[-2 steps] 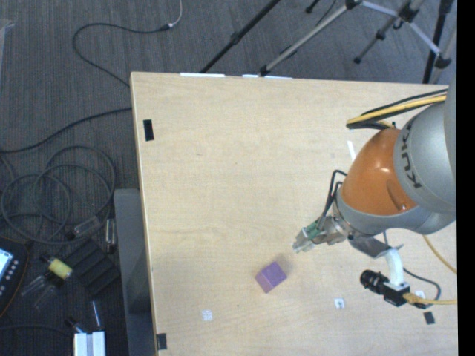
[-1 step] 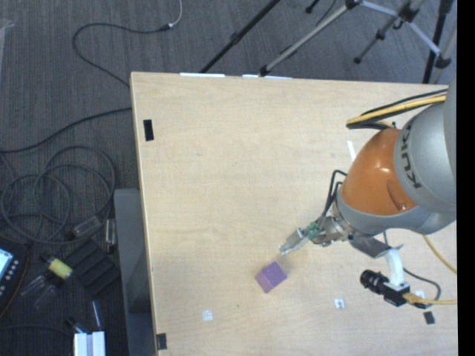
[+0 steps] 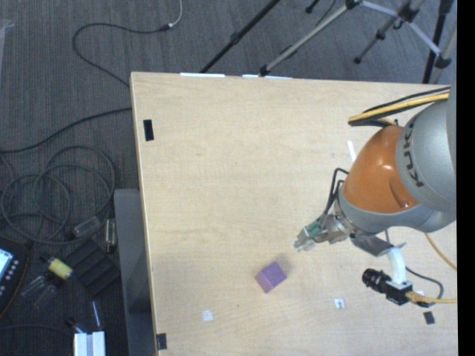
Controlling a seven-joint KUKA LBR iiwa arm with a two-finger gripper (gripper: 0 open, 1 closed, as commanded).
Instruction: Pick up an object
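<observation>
One purple block, small and cube-like, lies flat on the pale wooden counter toward its near edge, turned at a slant to the counter's sides. Arm: grey with orange band, entering from the right and bent low over the counter. Jaws: at the arm's tip, up and to the right of the block, near it but apart from it; nothing shows between them, and whether they stand wide or narrow cannot be told at this size. Black cylindrical fitting with yellow cable: under the arm, right of the block. Two small white markers on the counter near its front edge. Floor at left: coiled black cables on grey carpet. Top right: tripod legs.
</observation>
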